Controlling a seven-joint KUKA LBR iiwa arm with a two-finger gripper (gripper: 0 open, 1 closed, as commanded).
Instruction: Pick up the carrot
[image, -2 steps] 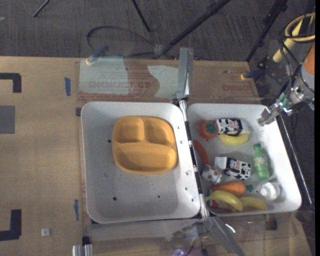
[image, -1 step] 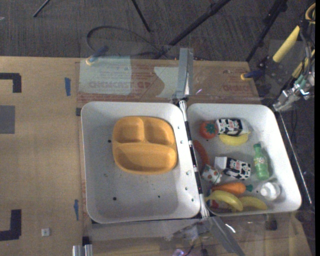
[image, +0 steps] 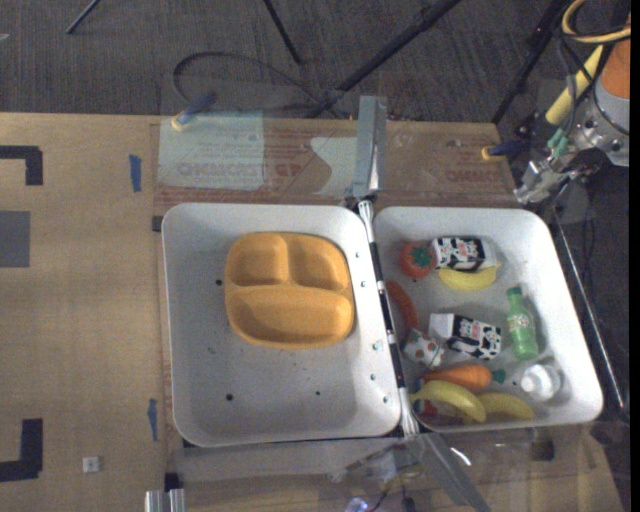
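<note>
The carrot (image: 458, 377) lies in the right bin (image: 560, 262), near its front edge, just behind two bananas (image: 450, 398) and beside a milk carton (image: 466, 335). The hand (image: 537, 183) hangs outside that bin, past its far right corner, above the worktop (image: 80, 300). Whether it is spread or pressed together, I cannot tell.

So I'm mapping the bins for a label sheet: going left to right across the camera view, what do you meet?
Orange divided plate → tomato → carrot → green bottle → gripper, up at the right bin's far corner.
</note>
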